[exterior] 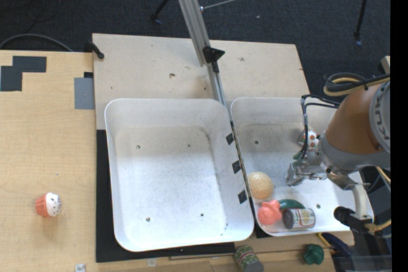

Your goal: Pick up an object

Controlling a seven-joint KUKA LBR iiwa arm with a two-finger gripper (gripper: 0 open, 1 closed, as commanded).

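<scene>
Camera view: the grey-and-orange arm is reached into the right-hand shallow white bin (pixel 280 114), its two-finger gripper (pixel 298 175) poised low over the bin floor, with nothing seen between its fingers.

Whether the fingers are apart or together cannot be told, as they are small and blurred against the bin. The likely targets are gathered in the near corner of this bin: a round beige ball (pixel 260 185) just left of the gripper, a soft pink lump (pixel 269 213) below the ball, a dark green flat piece (pixel 292 204) beside it, and a small dark can with a pale label (pixel 299 218) lying on its side. The left-hand white bin (pixel 121 114) is well apart from them. For a sound grasp, one item should be centred between the fingers; the ball is judged nearest, though it may roll if nudged off-centre, so a straight descent is advised.
</scene>
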